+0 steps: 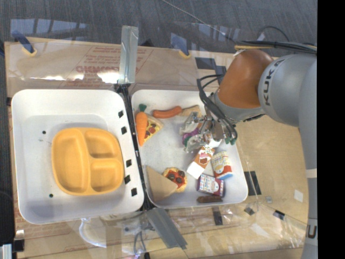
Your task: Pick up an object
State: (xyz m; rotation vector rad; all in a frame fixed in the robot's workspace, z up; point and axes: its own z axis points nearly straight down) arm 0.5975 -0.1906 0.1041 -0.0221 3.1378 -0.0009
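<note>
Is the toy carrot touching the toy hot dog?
Apart. In the camera view the carrot lies along the right bin's left wall, and the hot dog sits to its upper right, with a strip of white bin floor between them.

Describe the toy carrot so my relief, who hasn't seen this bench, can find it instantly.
Start at the right-hand bin, the crowded one. Go to its left wall, near the far corner: the toy carrot lies there lengthwise, orange with a green top, beside a pizza slice. It's the lone tapered, plain orange item.

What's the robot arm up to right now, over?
Gripper down in right bin, among the toy food. Nothing seen held. Carrot, sausage lie apart. Yellow tray sits in left bin.
</note>
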